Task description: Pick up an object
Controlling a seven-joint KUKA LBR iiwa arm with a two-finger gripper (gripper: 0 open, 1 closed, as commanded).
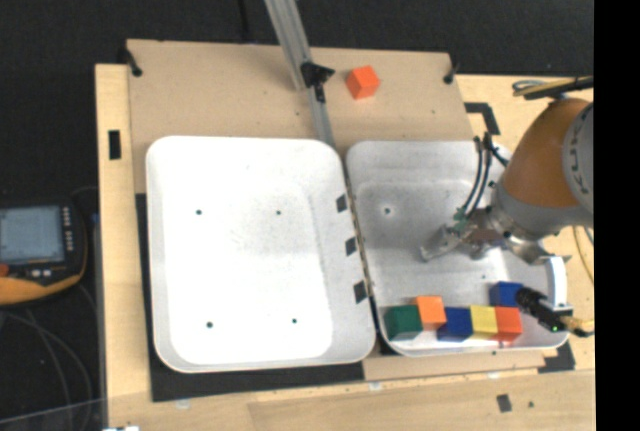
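Hovering low over the right shallow white bin, the grey two-finger gripper grips nothing visible; how wide it stands I cannot tell. Small coloured blocks, green, orange, blue, yellow, sit along that bin's near wall, ungrasped. Picking is judged not yet begun.

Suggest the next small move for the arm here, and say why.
Probably shift the gripper toward the near edge of the right bin and lower it: it sits over bare floor, while the blocks, such as the green block, line that edge.
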